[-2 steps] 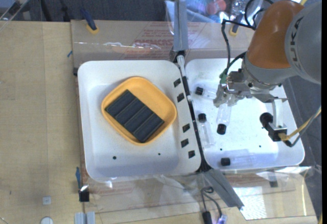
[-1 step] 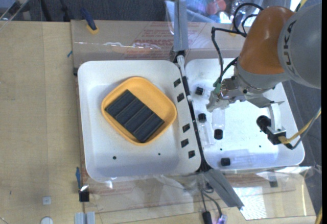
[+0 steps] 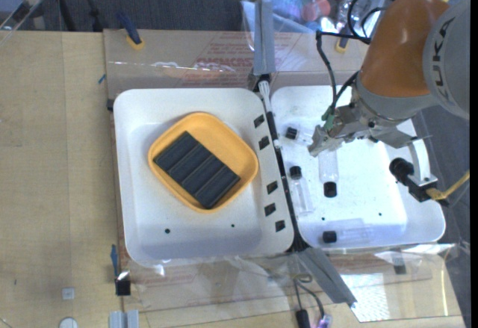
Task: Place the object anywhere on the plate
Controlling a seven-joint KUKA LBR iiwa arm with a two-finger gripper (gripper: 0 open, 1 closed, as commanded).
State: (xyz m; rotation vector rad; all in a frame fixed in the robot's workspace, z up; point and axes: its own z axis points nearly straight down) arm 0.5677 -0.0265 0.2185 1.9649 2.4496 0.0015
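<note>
Camera view: a yellow plate (image 3: 203, 161) lay in the left bin (image 3: 142, 237), at left of centre, with a dark ridged slab (image 3: 196, 165) resting flat on it. At right of centre the arm (image 3: 403, 42) hung its gripper (image 3: 323, 146) over the right bin (image 3: 373, 192); whether the gripper was spread or pressed together could not be told.

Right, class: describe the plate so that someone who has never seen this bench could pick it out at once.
Start with the two white bins side by side and take the left bin. The plate lies in its middle, a rounded square turned cornerwise. It is the one yellow-orange thing in either bin, and a dark ribbed rectangular slab lies on it.
</note>
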